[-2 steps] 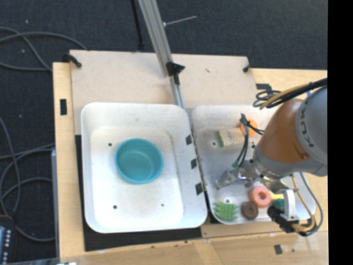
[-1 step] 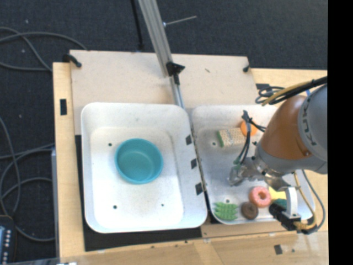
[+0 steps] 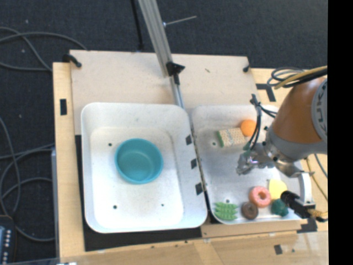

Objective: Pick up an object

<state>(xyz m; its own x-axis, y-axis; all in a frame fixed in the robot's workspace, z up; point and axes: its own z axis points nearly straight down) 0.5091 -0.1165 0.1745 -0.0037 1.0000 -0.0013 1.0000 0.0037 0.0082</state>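
Arm: you see the grey arm with its orange band (image 3: 300,112) reaching in from the right, over the right bin.
Gripper: your gripper (image 3: 246,163) hangs above a bare patch near the middle of the right bin (image 3: 220,164).
Fingers: you cannot tell whether they are released or clenched; they are too small and blurred, and you can see nothing held between them.
Right bin, upper part: a beige and green block (image 3: 230,137) lies just above the gripper, with an orange ball (image 3: 248,127) touching or just beside its right end.
Right bin, lower edge: you have a green ridged piece (image 3: 225,210), a brown ring (image 3: 250,211), a pink doughnut (image 3: 260,196), a yellow piece (image 3: 277,189) and a dark green piece (image 3: 279,207) clustered along the front wall.
Left bin: the left bin (image 3: 99,126) holds a teal bowl (image 3: 139,160), upright, near its middle.
Tabletop: both bins sit side by side on the pale tabletop (image 3: 121,76); a metal pole (image 3: 157,32) slants up from behind them.
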